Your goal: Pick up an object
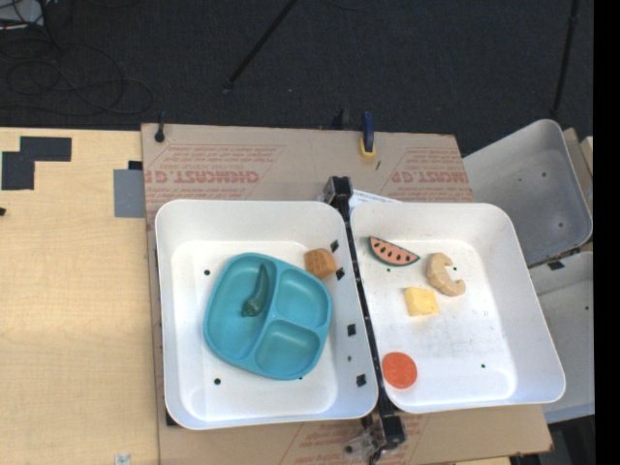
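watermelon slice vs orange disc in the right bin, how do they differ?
Shape: the watermelon slice is a half-round wedge; the orange disc is a full circle.
Colour: the slice is red with dark seeds and a green rind; the disc is plain orange-red.
Place: the slice lies near the bin's far left corner, the disc near its front left corner.
Both lie flat in the right bin.

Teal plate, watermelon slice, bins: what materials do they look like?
Teal plate: likely moulded plastic, smooth with a soft sheen, three compartments. Watermelon slice: a toy, probably plastic or painted wood, flat colour with painted seeds; I can't tell which. Bins: thin white plastic with glossy, rounded rims.
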Motion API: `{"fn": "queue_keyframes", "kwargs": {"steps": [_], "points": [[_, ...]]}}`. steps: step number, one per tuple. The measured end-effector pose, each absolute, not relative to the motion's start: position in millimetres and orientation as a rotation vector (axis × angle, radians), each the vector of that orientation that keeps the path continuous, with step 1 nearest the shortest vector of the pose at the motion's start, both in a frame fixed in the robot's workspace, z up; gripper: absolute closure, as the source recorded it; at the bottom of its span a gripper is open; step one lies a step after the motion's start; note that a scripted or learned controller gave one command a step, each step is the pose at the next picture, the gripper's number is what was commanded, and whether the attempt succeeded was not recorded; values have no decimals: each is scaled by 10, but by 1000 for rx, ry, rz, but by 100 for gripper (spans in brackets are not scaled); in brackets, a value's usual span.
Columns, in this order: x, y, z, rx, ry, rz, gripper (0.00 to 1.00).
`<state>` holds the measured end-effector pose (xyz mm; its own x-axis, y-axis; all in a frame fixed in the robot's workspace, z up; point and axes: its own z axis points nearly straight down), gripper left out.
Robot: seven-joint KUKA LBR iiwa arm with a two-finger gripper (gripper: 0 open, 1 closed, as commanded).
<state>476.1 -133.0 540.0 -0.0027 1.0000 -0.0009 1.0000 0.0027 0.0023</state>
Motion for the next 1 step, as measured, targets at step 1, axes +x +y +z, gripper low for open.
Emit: {"fn": "queue_keyframes", "kwargs": {"steps": [1], "points": [[4756, -2175, 5371, 2228, 2215, -5, 100]]}}
